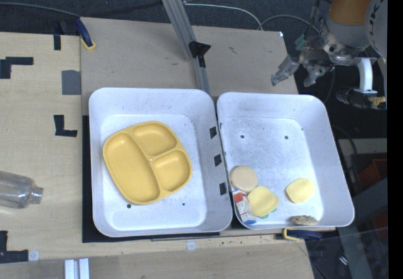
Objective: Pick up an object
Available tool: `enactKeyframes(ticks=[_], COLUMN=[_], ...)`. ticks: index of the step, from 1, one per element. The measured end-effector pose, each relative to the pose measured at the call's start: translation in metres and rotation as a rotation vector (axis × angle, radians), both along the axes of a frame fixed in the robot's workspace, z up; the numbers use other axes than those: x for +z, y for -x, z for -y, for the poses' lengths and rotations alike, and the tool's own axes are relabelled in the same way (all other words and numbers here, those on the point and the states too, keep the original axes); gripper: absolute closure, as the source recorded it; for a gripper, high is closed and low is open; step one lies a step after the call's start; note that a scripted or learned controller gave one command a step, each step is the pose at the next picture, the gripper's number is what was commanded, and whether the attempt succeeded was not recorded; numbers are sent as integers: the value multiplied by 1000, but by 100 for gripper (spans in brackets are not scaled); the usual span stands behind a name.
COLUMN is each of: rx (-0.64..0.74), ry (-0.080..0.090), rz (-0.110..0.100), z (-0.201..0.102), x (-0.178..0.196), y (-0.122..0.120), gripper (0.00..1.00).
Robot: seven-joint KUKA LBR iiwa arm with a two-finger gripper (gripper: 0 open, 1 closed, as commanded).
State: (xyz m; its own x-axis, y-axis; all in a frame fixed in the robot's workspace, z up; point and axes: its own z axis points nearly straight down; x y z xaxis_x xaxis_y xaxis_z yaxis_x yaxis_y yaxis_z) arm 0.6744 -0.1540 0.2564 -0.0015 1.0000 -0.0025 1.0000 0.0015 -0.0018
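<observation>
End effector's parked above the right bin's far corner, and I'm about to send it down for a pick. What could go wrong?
1. The small items cluster at the right bin's near edge, so the end effector may nudge neighbours or clip the rim.
2. The round piece touches the yellow one, risking a double or slipped grasp.
3. The flat item by the front wall looks hard to grip.

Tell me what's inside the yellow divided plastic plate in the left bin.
The yellow divided plastic plate shows three bare compartments with nothing in them. The plate covers the left white bin's floor beneath it.
</observation>
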Motion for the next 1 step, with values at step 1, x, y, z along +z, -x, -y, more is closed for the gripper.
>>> enactKeyframes(ticks=[1], rx=[6], ry=[-5], rz=[-6], z=[-85], x=[-69], y=[1], gripper=[0])
